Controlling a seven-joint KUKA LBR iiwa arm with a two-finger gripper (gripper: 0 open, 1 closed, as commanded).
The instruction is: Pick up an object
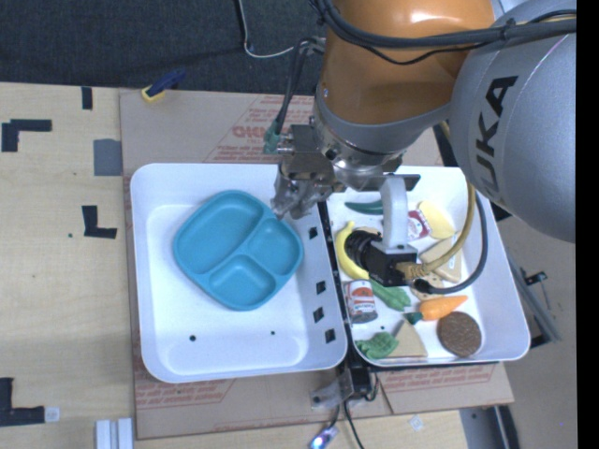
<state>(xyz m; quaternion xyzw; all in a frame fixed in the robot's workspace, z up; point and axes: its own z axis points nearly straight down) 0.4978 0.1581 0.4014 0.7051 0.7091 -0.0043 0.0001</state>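
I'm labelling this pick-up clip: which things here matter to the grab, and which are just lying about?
Part of the job:
- two-finger gripper, over the bins' divider
- right white bin
- yellow banana
- orange carrot
- round brown cookie
- small can with red label

Lying about:
- blue divided plastic plate in the left white bin
- cardboard sheet

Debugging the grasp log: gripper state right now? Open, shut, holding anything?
Gripper: cannot be told. It sits at the right edge of the left bin, just above the blue plate, with nothing visibly in its grasp.
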